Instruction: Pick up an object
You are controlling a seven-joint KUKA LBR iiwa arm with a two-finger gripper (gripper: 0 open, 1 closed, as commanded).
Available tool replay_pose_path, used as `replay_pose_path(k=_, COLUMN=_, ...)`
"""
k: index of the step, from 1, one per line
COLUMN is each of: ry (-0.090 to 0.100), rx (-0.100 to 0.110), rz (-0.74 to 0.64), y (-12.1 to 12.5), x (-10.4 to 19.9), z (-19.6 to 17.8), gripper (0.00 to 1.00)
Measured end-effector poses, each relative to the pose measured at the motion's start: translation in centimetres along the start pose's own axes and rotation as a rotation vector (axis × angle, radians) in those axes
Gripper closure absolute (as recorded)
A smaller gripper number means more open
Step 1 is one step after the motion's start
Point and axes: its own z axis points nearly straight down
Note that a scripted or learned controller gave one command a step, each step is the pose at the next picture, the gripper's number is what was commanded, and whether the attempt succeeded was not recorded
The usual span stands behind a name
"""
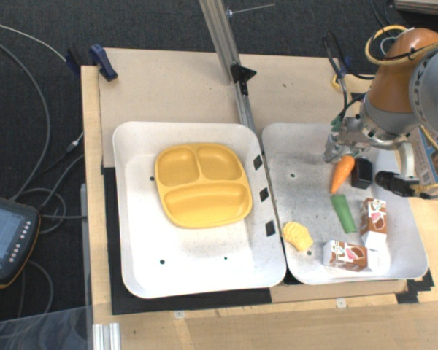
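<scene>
In the right bin (299,159) lie an orange toy carrot (342,173), a green stick-shaped piece (344,214), a yellow corn piece (298,235) and two small brown-and-white cartons (374,217) (348,255). My gripper (341,150) is low over the bin's far right part, right at the carrot's upper end. The carrot lies slanted on the bin floor and stretches from the gripper toward the front. I cannot make out whether the gripper touches the carrot.
A yellow divided plate (203,183) sits in the left bin (135,217). A black part (362,172) hangs just right of the carrot. A metal pole (226,42) slants up from between the bins. Cables and a blue clamp (102,60) lie at the bench's edges.
</scene>
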Motion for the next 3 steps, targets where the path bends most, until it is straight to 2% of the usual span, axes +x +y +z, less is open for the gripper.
replay_pose_path(k=1, ry=0.001, rx=0.016, rz=0.004, y=-0.1, x=-0.7, z=-4.8, gripper=1.00)
replay_pose_path(k=3, ry=0.001, rx=0.014, rz=0.002, y=0.0, x=-1.0, z=-14.3, gripper=1.00)
